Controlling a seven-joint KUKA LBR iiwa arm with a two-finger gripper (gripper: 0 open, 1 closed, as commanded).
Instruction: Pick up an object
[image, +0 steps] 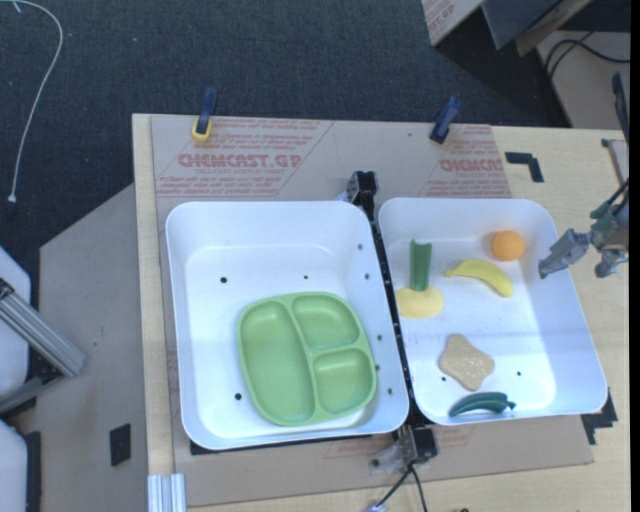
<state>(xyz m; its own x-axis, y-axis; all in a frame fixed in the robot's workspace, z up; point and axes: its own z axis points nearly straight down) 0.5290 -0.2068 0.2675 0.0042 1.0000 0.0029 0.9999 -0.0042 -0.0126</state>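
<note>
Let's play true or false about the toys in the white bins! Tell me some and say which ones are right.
1. The green plate lies in the left bin. True.
2. The orange sits in the left bin. False: it is in the right bin, near the banana.
3. The gripper holds the banana. False: it is at the right bin's edge, with nothing between its fingers.
4. The tan cookie lies in the right bin. True.
5. The plate has three sections. True.
</note>
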